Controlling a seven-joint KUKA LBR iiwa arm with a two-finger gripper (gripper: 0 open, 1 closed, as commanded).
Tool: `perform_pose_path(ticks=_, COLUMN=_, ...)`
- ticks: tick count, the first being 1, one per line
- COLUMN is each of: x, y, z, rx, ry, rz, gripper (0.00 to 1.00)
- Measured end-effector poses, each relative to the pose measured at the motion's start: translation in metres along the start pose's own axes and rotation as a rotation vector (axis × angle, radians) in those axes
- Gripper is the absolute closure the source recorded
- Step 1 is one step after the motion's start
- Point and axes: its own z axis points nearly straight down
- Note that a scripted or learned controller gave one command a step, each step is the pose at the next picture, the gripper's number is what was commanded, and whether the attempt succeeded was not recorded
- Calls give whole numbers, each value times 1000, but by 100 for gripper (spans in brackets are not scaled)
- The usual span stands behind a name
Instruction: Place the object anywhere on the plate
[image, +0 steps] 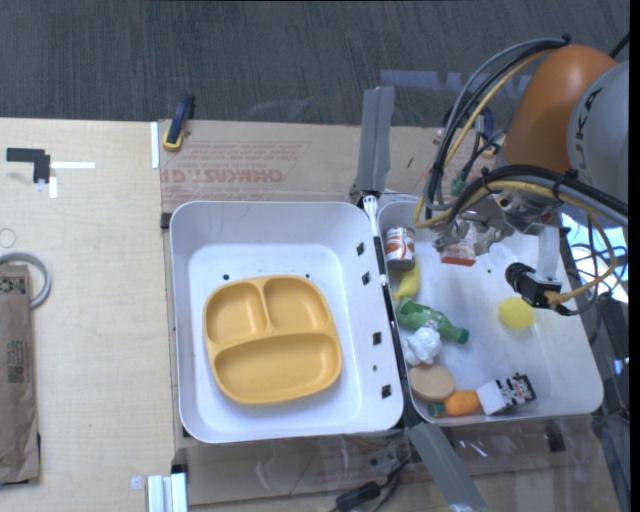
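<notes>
Lying cut off at the bench's left edge: a brown paper bag (15, 370), only partly in frame. Further along, at the bench's far edge, a small blue-and-yellow tool (180, 122), too small to identify.

Sitting in the middle of the left bin (190, 300), slightly turned: a yellow three-compartment plate (270, 335).

Crowded along the left wall of the right bin (575, 395), far to near: a red-and-white can (399, 243), a yellow piece (408, 283) half hidden against the wall, a green bottle (430, 320) on its side, a crumpled white lump (423, 345), a tan disc (432, 381), an orange piece (461, 403) at the near edge. Just beside that, a white-and-black box (508, 392). Alone toward the bin's right side, a yellow ball-like fruit (516, 313).

Reaching in from the right, orange band high, wrist bent down over the right bin's far left corner, wrapped in looping cables. Gripper (465, 240) buried under cables and hardware; open or closed, impossible to tell. Directly beneath it, a red-and-white scrap (458, 257), blurred, held or merely lying there unclear, well apart from the plate.
</notes>
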Motion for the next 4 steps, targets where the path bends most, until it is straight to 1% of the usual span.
perform_pose_path(ticks=1, x=4, y=-58, z=9, rx=0, ry=2, rz=-116, gripper=100)
perform_pose_path(ticks=2, x=2, y=-58, z=1, rx=3, ry=0, rz=-112, gripper=100)
perform_pose_path(ticks=3, x=2, y=-58, z=1, rx=3, ry=0, rz=-112, gripper=0)
perform_pose_path(ticks=4, x=-24, y=-8, z=-47, rx=-2, ry=1, rz=-118, gripper=0)
